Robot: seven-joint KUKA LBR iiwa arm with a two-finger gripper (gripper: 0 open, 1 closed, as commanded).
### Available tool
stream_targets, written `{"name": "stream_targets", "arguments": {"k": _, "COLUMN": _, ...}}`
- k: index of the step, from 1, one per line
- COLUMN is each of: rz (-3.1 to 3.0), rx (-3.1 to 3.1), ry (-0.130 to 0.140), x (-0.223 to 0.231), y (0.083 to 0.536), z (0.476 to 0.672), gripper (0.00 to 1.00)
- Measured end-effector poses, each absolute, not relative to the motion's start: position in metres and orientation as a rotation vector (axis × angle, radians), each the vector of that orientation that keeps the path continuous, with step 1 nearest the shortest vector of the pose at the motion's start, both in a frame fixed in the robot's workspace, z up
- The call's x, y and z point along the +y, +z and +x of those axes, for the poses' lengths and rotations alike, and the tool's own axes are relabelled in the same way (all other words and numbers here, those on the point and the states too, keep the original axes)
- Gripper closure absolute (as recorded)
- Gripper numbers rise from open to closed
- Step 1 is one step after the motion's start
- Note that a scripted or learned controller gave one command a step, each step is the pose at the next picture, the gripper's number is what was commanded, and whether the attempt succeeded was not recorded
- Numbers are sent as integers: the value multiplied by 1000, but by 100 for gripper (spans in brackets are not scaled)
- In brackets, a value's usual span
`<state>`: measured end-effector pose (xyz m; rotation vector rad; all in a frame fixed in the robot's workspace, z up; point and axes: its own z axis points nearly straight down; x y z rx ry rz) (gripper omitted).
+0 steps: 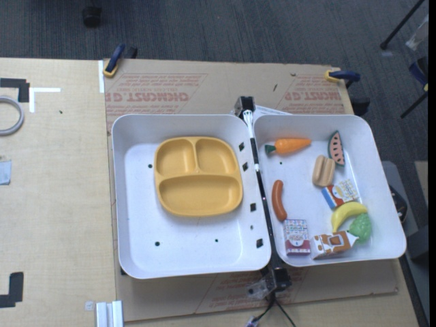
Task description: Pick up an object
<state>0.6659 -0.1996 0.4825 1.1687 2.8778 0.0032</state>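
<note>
two shallow white bins sit side by side on a sheet of cardboard (pixel 163 90) that lies on the tabletop (pixel 51 203). the left bin (pixel 129 251) holds one thing: a yellow divided plate (pixel 198 176) with three compartments, two small ones at the far side and one long one at the near side. the plate lies flat toward the far half of that bin.

the right bin (pixel 378 162) holds nine toy food items. one orange carrot (pixel 289 145) lies near the far left corner, its green end pointing left. one watermelon slice (pixel 336 148) lies near the far right. one hot dog bun (pixel 323 171) sits just below and to the left of the watermelon. one red sausage (pixel 278 200) lies lengthwise close to the left wall. one small flat packet with red and blue print (pixel 340 193) lies beside the bun's near end. one yellow banana (pixel 347 213) curves just below that packet, touching one green vegetable piece (pixel 362 227). one red-and-white carton (pixel 296 238) lies at the near edge, and one orange-and-white box (pixel 333 244) lies just to its right, next to the green piece.

two blue-and-yellow clamps grip the cardboard at its far edge, one at the left corner (pixel 114 60) and one at the right corner (pixel 343 77). the state of the jaws cannot be told from this view.
</note>
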Motion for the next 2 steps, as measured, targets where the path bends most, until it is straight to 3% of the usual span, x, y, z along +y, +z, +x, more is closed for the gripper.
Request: {"name": "stream_targets", "arguments": {"k": 2, "rz": 1162, "rx": 2870, "ry": 5, "x": -199, "y": 502, "z": 668, "gripper": 100}}
